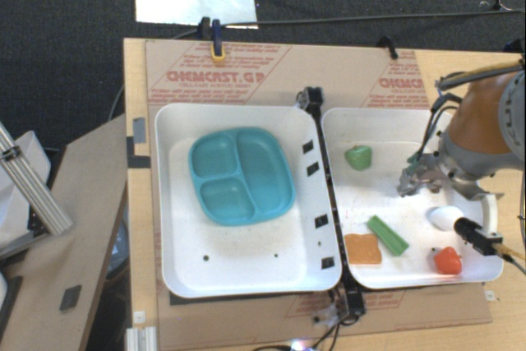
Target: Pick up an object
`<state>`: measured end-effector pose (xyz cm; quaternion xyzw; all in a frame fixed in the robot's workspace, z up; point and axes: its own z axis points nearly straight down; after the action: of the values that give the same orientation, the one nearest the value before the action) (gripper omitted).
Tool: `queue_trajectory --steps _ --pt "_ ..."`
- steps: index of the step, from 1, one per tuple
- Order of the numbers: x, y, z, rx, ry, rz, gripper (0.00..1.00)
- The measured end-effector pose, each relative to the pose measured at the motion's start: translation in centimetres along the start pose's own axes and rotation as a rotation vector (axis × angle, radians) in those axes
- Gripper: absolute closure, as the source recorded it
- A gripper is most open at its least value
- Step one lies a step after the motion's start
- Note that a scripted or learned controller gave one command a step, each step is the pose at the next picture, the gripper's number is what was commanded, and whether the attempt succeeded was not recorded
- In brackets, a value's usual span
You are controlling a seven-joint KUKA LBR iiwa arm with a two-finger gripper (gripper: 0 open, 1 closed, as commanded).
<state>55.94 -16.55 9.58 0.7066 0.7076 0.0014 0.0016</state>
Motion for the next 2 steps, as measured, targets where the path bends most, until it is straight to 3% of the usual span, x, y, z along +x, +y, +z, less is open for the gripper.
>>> queue_trajectory --steps 1,2 --pt "0.5 0.8 -4.7 -0.001 -0.001 -0.004 1.0" --pt "0.8 0.0 -10.2 -0.002 -0.001 -0.004 1.0"
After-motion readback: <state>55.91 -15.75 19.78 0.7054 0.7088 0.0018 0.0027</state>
